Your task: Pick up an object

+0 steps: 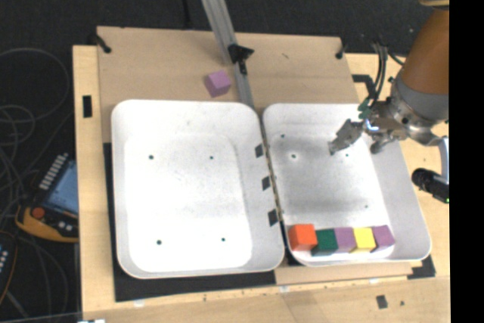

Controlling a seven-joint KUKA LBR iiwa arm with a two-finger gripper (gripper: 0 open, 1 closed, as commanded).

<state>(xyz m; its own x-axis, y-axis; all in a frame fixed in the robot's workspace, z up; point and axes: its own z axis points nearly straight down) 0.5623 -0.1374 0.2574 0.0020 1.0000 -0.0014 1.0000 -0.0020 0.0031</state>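
Five blocks (342, 238) sit in a row in the right bin (397, 193). The gripper (361, 140) hangs above, fingers spread, holding nothing.

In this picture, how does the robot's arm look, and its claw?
The arm is bulky and rounded, with a broad orange band and a grey ring beneath it at the wrist. Dark cables run along its left side. The claw is a small grey metal piece with thin fingers, and a little green spot shows at its base.
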